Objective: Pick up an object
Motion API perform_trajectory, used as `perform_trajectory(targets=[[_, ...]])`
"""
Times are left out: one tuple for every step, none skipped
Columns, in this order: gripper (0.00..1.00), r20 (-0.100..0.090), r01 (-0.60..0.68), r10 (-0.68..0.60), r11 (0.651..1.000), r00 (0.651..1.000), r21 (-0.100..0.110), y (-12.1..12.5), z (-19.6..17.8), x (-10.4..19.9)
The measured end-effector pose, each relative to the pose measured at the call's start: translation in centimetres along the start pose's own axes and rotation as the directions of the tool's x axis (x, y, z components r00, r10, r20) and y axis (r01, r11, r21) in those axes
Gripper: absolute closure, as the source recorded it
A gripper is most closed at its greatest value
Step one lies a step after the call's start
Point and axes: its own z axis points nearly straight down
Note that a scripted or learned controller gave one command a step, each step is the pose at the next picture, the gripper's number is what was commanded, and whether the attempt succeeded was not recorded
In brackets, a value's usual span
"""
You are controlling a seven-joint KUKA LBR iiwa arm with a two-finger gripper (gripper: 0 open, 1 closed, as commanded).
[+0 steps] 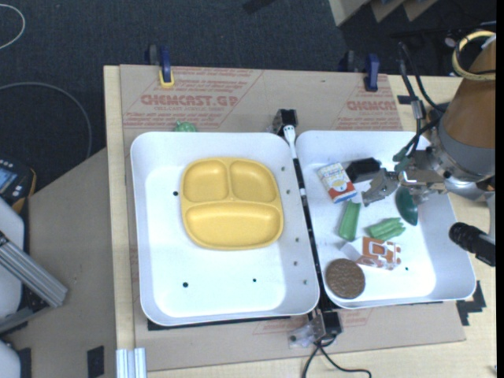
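Dark carpet surrounds a cardboard-topped bench [236,93] printed with red lettering and clamped at its far edge, bearing two shallow white bins side by side. Left bin [157,235] holds a yellow divided plate [231,203], its three compartments bare. Right bin [441,266] carries a scatter of small objects. From the right edge the grey arm [472,124] reaches in over the right bin's far side, its gripper [391,186] hanging low above the bin floor; the fingers look spread apart with nothing between them, though glare and the metal's shape leave that less than certain. Just left of the gripper lies a black block [362,167], and beside that a small white carton [336,182] with red and blue print. A dark green piece [407,206] lies just under the gripper's near side, partly hidden by it. Nearer the camera, a green pickle-like piece [350,220] lies upright in the view, with a lighter green pod [386,228] close beside it, both near the gripper but apart from it. Below them rest an orange-and-white packet [381,253] and a brown round cookie [345,278] against the bin's near rim.
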Motion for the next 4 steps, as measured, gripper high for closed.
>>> perform_trajectory(targets=[[0.00, -0.002, -0.003, 0.003, 1.000, 1.000, 0.016, -0.2, 15.7, -1.6], [0.00, 0.003, 0.000, 0.000, 1.000, 1.000, -0.007, 1.8, 17.1, -0.2], [1.00, 0.007, -0.002, 0.002, 1.000, 1.000, -0.013, 1.9, 15.9, -0.4], [1.00, 0.004, -0.003, 0.003, 1.000, 1.000, -0.005, 4.6, 13.4, -4.4]])
